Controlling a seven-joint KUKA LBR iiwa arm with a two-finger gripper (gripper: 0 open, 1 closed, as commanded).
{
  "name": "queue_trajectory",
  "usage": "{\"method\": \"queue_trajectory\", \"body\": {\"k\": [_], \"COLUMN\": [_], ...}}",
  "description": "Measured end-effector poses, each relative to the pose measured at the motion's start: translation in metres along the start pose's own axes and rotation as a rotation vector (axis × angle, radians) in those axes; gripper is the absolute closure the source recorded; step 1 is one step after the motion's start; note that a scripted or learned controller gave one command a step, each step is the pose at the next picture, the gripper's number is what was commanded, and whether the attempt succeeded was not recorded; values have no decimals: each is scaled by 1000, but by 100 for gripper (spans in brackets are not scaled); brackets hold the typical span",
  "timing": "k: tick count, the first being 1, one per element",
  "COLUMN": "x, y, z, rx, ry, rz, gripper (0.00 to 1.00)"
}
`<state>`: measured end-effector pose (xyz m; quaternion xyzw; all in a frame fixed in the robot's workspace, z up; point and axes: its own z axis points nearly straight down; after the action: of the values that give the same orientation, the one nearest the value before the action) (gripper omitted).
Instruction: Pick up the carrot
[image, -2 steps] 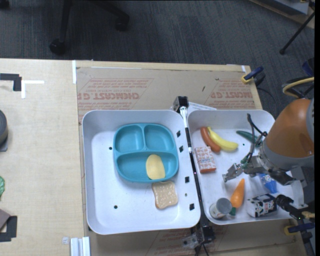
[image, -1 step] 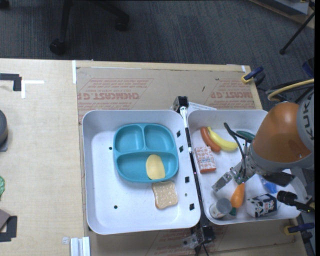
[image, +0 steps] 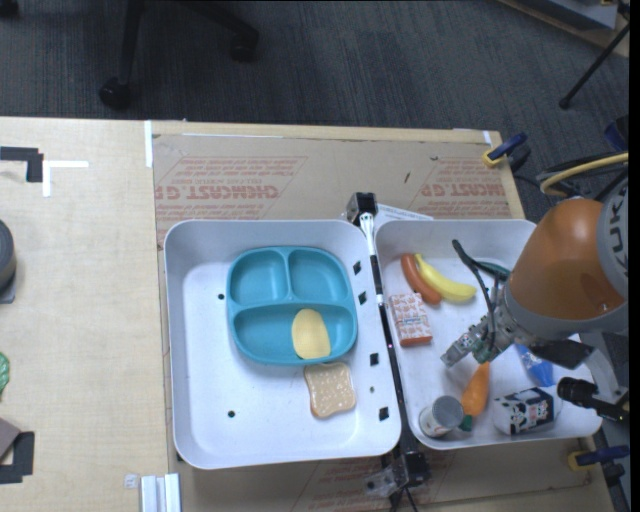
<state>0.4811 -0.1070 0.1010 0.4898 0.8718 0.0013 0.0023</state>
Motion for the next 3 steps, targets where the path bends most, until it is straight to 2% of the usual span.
{"method": "queue_trajectory", "body": {"k": [1,2,3], "x": [37,36,-4], "y": [21,21,-5], "z": [-117,-117,10], "rx": [3,3,3], "ry": [-1,-1,1], "rz": [214,215,-73], "gripper": [100,0,0]}}
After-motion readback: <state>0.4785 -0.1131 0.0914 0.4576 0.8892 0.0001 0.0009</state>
